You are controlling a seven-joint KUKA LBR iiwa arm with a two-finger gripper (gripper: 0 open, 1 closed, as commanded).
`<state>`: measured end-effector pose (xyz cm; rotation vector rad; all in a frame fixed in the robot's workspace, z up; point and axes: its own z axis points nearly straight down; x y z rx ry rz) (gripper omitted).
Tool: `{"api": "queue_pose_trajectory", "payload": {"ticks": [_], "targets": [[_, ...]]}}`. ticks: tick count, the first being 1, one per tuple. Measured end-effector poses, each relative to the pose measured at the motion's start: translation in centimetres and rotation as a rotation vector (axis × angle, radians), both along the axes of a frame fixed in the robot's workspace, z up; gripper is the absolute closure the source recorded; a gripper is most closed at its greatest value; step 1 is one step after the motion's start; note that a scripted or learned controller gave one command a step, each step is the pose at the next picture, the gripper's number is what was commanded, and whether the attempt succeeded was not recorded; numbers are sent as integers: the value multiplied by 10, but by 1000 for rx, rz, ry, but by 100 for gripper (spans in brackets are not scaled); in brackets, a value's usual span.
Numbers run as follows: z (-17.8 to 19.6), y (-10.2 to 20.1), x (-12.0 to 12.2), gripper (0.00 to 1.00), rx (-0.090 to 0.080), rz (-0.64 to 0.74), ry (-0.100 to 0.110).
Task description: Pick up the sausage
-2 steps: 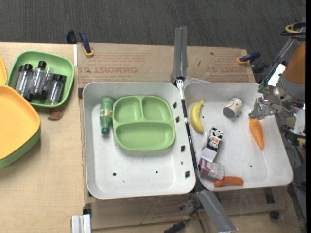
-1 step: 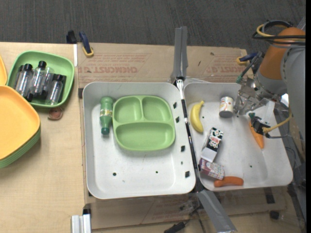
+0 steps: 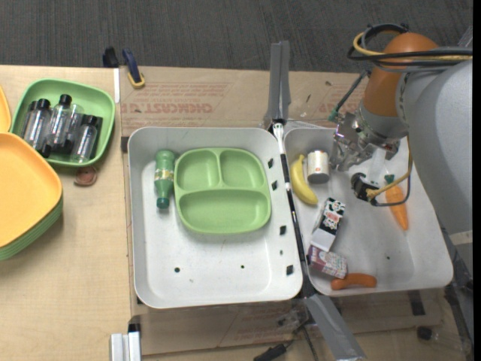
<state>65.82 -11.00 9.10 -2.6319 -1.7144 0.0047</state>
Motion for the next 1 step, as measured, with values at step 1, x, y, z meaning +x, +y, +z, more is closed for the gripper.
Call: {"api": "queue_pose_trajectory", "payload": {"ticks": [1], "targets": [[1,-65,-13,100,1,346,-1]]}}
